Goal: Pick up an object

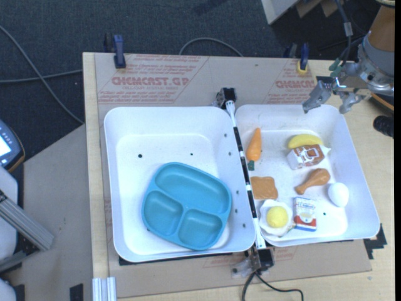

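I'm looking down on a robotics lab bench: a cardboard sheet (188, 80) held by blue clamps (117, 47), two white bins (119, 130) on it, loose cables (37, 61) across dark carpet (75, 11), and toy food (254, 144) for testing.

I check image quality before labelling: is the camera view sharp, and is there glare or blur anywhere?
Camera view: even, soft light; the blue tray and carrot look sharp; the white bins are bright with faint shadows; the hand at upper right looks slightly blurred.
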### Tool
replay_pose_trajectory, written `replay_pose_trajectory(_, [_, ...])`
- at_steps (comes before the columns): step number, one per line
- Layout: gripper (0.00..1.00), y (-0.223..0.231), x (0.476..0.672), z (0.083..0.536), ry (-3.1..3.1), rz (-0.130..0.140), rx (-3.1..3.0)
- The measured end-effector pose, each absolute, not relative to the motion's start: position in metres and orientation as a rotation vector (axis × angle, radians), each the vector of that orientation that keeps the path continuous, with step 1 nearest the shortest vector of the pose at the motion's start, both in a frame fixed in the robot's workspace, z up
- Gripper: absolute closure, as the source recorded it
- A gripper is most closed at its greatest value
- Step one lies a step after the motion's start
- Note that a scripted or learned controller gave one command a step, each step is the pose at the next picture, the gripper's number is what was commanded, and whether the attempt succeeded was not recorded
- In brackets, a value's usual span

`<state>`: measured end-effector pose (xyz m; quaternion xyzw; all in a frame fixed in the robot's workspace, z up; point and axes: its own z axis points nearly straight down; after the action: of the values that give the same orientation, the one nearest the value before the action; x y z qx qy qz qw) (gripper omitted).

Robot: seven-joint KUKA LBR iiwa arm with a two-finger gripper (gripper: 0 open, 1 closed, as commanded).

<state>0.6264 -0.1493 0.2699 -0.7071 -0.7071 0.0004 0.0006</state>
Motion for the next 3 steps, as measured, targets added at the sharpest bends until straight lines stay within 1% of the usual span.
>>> replay_pose_trajectory(1, [0.00, -0.152, 0.613, 0.150, -2.213, 0.009, -2.216])
replay_pose_trajectory(2, [0.00, -0.182, 0.582, 0.107, -2.245, -0.020, -2.232])
replay_pose_trajectory(3, [0.00, -0.150, 0.639, 0.098, -2.247, -0.010, -2.241])
